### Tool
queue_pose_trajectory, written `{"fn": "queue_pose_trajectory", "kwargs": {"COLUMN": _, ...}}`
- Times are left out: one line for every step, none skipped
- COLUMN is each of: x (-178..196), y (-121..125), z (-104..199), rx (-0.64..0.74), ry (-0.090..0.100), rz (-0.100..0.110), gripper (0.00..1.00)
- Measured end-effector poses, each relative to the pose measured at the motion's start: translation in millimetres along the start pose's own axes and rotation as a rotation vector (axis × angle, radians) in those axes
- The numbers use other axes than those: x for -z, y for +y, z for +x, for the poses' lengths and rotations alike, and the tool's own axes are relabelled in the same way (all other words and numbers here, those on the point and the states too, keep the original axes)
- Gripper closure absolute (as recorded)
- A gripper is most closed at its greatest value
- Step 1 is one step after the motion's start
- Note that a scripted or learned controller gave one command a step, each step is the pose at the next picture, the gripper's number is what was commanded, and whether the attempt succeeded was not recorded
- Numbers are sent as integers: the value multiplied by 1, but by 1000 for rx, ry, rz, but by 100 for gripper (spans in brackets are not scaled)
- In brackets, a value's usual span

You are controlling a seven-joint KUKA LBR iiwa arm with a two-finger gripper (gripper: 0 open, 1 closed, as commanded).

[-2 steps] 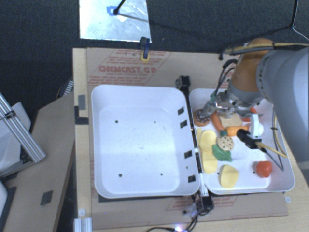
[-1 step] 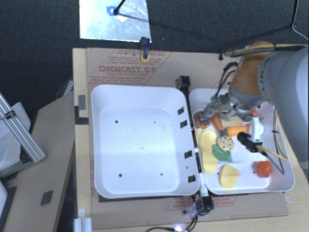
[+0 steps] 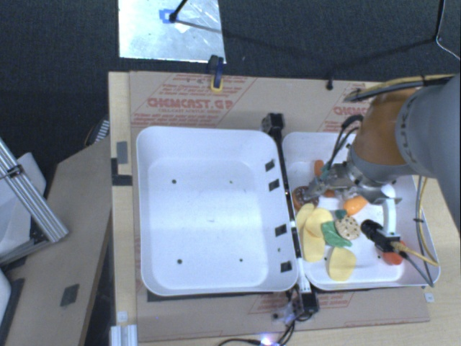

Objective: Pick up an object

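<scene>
The arm [image 3: 403,132] reaches into the right bin [image 3: 302,150]. The claw [image 3: 320,189] sits low above the toys; its state cannot be determined. Yellow pieces [image 3: 315,236], a green piece [image 3: 333,233] and an orange piece [image 3: 354,205] lie clustered just beside it. The left bin [image 3: 209,207] adjoins.

A dark, speckled floor [image 3: 57,49] is seen around the worktop [image 3: 122,215], whose pale top is covered by a brown cardboard sheet [image 3: 194,103] printed with red lettering. Beyond the far edge, a shiny silver square panel [image 3: 169,16] is laid on the floor, with a thin black cable [image 3: 302,52] stretched across it. At the left edge, a slanted aluminium frame rail [image 3: 29,200] is visible.
</scene>
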State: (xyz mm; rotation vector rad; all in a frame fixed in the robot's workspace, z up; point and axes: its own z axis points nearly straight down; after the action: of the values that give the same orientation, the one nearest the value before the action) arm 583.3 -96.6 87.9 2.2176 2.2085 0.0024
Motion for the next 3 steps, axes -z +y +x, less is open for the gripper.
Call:
{"fn": "queue_pose_trajectory", "kwargs": {"x": 16, "y": 77, "z": -7, "rx": 10, "ry": 5, "rz": -2, "gripper": 0}}
{"fn": "queue_pose_trajectory", "kwargs": {"x": 29, "y": 13, "z": 12, "rx": 4, "ry": 5, "rz": 9, "gripper": 0}}
{"fn": "queue_pose_trajectory", "kwargs": {"x": 102, "y": 8, "z": 118, "rx": 18, "ry": 12, "rz": 1, "gripper": 0}}
